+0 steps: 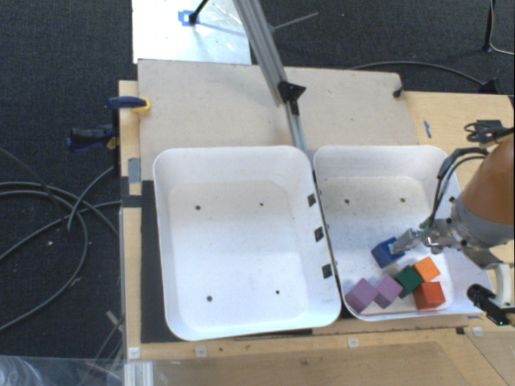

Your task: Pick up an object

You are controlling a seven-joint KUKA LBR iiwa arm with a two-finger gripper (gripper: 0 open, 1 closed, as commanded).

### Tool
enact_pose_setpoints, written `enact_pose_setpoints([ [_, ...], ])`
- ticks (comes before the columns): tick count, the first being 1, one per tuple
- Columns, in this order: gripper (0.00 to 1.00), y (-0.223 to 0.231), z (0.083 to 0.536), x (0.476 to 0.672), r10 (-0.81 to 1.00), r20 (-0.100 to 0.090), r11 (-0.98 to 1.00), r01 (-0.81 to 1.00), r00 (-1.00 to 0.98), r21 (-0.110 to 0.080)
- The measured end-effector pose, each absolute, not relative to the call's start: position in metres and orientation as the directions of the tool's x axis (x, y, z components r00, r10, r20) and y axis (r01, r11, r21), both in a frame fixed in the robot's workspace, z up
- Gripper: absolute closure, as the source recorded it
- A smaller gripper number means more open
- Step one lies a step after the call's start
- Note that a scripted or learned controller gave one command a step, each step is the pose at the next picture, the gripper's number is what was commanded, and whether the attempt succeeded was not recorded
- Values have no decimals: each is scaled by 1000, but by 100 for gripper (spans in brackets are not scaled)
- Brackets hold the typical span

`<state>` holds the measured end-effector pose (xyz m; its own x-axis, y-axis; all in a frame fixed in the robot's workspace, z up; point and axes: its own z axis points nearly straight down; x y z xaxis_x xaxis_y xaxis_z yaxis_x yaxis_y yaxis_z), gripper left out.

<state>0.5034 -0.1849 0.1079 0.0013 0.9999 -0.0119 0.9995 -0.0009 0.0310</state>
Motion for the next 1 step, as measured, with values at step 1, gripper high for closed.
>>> enact_pose_setpoints([
  [1, 0, -199, 106, 510, 1000, -8, 3, 999, -3, 33],
])
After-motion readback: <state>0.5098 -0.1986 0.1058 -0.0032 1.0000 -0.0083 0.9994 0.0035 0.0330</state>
